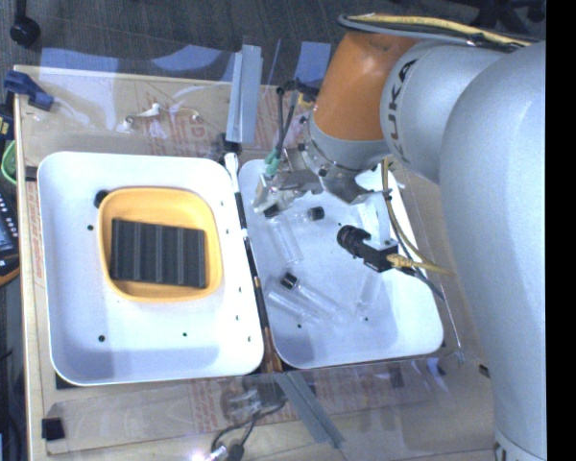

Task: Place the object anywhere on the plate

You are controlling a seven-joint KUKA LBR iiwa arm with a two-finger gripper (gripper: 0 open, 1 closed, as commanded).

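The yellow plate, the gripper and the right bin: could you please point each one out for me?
yellow plate (158,205): camera view, on its upper rim.
gripper (274,198): camera view, at its fingertips over the bin's upper left.
right bin (413,329): camera view, on bare floor near its lower right corner.

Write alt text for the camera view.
The grey arm's hand reaches into the right bin among clear tubes. The left bin holds a yellow plate with a dark ridged centre.

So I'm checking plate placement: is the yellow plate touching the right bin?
Apart. The camera view shows the yellow plate inside the left bin, white floor all around it, away from the right bin.
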